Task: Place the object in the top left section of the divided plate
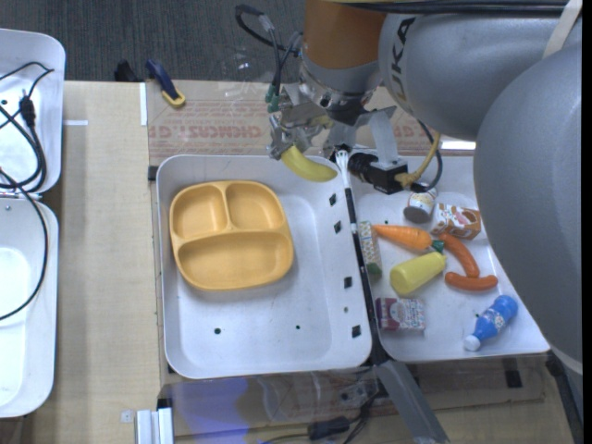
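Divided plate in left bin, left of carrot.

A pale wooden bench meets dark carpeted floor at the top, with black cables at left.

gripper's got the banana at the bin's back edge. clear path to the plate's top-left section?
Probably yes. The gripper holds the banana just right of the divided plate, and nothing lies between them or in the top-left section.
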Controlling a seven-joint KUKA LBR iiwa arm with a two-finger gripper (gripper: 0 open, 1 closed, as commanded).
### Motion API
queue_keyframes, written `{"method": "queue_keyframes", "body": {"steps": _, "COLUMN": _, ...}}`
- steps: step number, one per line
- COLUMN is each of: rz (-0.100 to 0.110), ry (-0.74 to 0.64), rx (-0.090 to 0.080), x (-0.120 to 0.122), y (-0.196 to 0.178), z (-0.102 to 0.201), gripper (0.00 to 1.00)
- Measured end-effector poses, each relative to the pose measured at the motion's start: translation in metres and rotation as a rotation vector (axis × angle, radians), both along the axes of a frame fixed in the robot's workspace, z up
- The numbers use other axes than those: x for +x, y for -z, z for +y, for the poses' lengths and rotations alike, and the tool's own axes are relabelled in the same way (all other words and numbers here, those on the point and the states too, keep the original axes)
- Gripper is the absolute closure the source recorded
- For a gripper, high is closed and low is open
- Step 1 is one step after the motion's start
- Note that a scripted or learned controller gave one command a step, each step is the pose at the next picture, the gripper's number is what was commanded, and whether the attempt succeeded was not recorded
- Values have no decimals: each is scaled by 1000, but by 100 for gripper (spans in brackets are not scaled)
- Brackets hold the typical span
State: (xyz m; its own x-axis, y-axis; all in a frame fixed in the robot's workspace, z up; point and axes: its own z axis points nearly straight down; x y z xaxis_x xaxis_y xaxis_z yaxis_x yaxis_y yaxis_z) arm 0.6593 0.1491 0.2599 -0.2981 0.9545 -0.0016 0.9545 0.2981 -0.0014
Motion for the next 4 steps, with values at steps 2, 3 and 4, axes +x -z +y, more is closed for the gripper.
{"method": "queue_keyframes", "body": {"steps": 2, "rz": 3, "ry": -380, "rx": 1, "x": -39, "y": 26, "z": -1, "gripper": 100}}
{"method": "queue_keyframes", "body": {"steps": 3, "rz": 0, "ry": 107, "rx": 0, "x": -16, "y": 25, "z": 9, "gripper": 100}}
{"method": "queue_keyframes", "body": {"steps": 4, "rz": -2, "ry": -384, "rx": 0, "x": 0, "y": -19, "z": 0, "gripper": 100}}
